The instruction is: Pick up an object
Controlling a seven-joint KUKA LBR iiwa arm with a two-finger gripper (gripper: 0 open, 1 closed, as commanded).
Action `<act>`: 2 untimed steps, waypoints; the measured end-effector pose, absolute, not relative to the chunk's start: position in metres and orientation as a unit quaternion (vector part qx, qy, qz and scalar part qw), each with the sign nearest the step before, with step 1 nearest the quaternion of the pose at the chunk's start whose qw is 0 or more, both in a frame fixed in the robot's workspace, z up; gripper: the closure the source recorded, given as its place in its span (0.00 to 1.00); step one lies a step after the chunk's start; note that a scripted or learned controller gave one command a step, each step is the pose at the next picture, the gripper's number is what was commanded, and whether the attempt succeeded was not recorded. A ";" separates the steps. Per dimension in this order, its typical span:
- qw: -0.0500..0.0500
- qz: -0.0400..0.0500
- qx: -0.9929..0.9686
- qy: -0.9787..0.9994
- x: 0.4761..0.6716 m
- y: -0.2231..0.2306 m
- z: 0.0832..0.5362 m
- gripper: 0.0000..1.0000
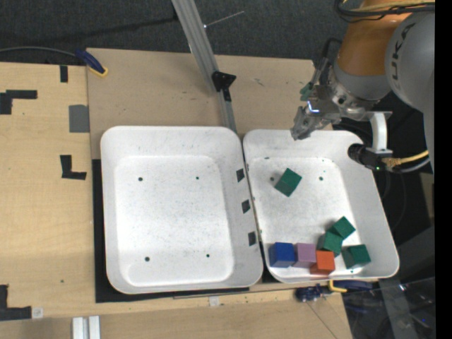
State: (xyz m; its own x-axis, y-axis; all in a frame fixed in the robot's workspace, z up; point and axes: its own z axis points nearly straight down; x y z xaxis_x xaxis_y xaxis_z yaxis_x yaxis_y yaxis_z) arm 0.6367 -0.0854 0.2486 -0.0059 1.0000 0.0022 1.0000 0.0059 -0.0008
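Currently two white bins sit side by side on the bench [42,189]. Inside the left bin [113,147] only small dark dots mark the floor. The right bin [381,217] holds blocks: one green block [287,182] lies alone near its upper middle, and a cluster sits in the lower right corner (a blue block [282,253], a purple block [306,253], an orange block [325,261] and three more green ones [343,227]). The tool [302,130] hangs over the right bin's far rim, apart from every block; whether it is open, I cannot tell.
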 end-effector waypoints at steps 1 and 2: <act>0.001 0.000 -0.704 -0.710 0.622 -0.029 0.255 1.00; 0.002 0.001 -0.705 -0.710 0.613 0.028 0.241 1.00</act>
